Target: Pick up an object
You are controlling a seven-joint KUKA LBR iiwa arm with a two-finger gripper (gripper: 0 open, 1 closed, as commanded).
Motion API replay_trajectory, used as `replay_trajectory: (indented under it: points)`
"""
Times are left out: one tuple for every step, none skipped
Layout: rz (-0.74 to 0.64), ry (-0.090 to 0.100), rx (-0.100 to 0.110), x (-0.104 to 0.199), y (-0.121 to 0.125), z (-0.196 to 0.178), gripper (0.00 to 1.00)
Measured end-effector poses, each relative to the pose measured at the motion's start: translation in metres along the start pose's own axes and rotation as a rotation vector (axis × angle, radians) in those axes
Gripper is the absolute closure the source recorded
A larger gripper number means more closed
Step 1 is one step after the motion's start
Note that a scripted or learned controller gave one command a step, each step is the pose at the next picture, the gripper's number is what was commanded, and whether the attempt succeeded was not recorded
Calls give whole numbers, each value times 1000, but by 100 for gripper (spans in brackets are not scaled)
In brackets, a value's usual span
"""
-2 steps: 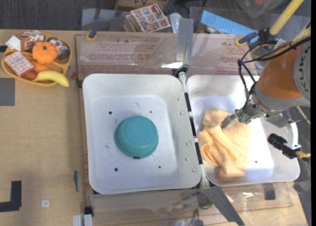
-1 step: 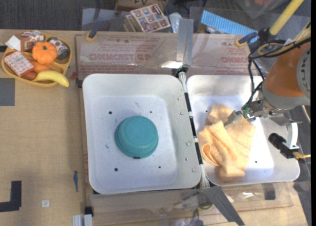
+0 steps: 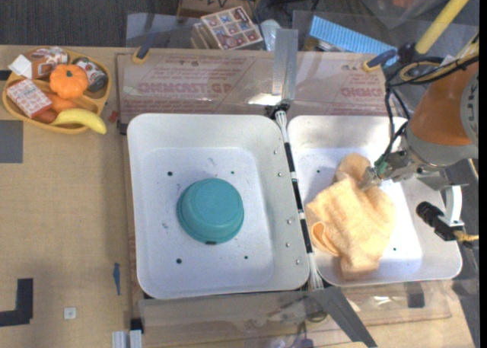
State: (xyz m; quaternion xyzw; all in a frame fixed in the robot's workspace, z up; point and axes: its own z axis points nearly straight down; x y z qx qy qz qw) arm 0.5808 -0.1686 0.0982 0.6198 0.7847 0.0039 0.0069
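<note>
Jaws (image 3: 375, 174) state unclear, touching one yellow cloth (image 3: 356, 221) in right bin (image 3: 426, 263), one teal bowl (image 3: 211, 210) in left bin (image 3: 152, 156)

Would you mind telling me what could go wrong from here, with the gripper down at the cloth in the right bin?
The gripper sits at the upper edge of the yellow cloth, so a pinch there may catch only a thin fold and slip. The cloth drapes over an orange object, which might get dragged along. It also lies against the right bin divider side, so lifting could snag.
</note>
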Motion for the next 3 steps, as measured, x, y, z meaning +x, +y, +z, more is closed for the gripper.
replay_trajectory:
  points:
    - [0, 0, 0, 0, 0, 0, 0]
    - [-33, 2, 6, -31, 3, 10, 0]
    - [-35, 0, 2, -31, 5, 0, 100]
